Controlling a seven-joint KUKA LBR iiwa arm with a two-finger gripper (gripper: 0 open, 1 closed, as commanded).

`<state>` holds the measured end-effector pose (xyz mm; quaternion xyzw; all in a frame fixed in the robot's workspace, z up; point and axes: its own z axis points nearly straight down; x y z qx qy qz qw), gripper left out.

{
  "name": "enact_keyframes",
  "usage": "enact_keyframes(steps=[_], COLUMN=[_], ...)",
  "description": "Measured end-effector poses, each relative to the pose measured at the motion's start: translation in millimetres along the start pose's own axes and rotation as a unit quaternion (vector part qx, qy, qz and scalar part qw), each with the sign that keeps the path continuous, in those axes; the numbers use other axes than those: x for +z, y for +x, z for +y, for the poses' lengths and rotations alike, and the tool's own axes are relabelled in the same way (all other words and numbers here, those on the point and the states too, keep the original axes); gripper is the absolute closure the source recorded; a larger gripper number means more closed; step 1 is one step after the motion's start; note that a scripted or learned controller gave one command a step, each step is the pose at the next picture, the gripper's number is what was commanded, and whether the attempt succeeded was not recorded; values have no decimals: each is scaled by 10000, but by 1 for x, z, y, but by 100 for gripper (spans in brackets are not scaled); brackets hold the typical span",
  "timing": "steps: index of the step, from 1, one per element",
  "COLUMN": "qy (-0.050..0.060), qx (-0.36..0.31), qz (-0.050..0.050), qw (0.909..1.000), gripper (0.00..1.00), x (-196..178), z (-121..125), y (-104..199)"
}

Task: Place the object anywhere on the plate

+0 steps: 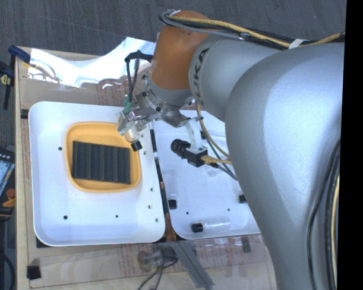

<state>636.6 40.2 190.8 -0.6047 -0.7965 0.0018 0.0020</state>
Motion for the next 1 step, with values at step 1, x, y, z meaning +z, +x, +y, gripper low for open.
enact_keyframes(steps=[1], qy=[-1], qx=[3], qz=[-1], qw=[10000], gripper=[0], x=[0], z=[0], y=[0])
